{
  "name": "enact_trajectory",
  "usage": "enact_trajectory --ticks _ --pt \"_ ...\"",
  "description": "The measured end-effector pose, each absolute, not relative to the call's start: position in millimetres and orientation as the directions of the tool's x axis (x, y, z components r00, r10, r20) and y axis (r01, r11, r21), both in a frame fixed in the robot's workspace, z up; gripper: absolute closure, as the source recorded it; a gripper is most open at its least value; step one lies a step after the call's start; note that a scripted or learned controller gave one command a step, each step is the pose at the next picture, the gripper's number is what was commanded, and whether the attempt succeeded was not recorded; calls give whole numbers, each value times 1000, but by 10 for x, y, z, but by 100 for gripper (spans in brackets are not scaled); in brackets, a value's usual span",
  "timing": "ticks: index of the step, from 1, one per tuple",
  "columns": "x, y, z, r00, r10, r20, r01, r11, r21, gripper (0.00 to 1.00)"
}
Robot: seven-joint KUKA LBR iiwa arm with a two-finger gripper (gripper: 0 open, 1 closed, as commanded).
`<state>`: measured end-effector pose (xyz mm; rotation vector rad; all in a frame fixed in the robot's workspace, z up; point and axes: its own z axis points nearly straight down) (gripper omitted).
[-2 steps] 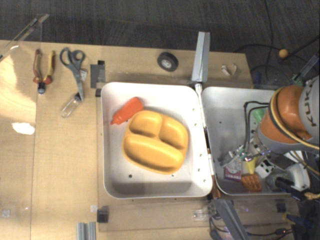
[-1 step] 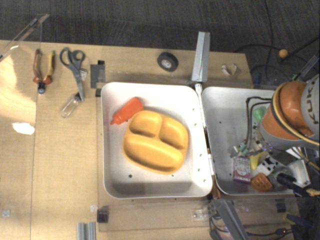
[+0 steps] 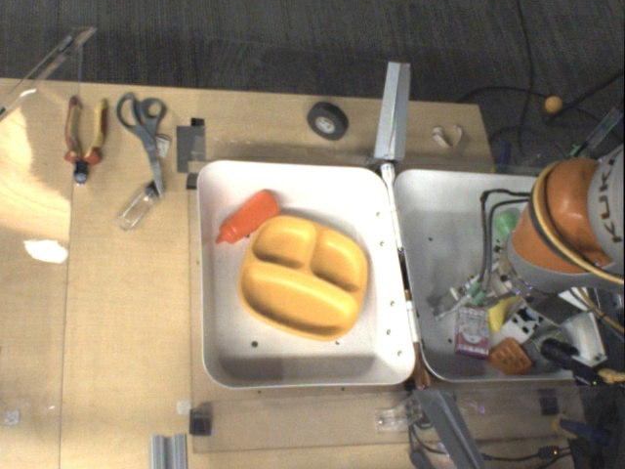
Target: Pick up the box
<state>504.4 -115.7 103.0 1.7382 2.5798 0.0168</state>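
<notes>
A small purple and white box lies flat near the front left of the right bin. My gripper hangs low over that bin under the orange band of the arm, just behind and slightly right of the box. The wrist and cables clutter the view around the gripper's tip. Nothing shows lifted off the bin floor.
Around the box lie a yellow piece, a brown object and a green object farther back. The left bin holds a yellow divided tray and an orange-red bottle. Scissors, pliers and a tape roll rest on the bench.
</notes>
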Motion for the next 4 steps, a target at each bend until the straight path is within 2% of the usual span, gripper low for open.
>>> enact_trajectory --ticks 1,2,3,4 --pt "4929 -1051 904 -424 906 -14 905 424 17 0" --pt "4943 -985 904 -112 994 -6 993 112 23 0" --pt "4941 -945 904 108 994 -2 994 -108 24 0" --pt "4921 -1047 901 -73 997 -2 997 73 16 0"
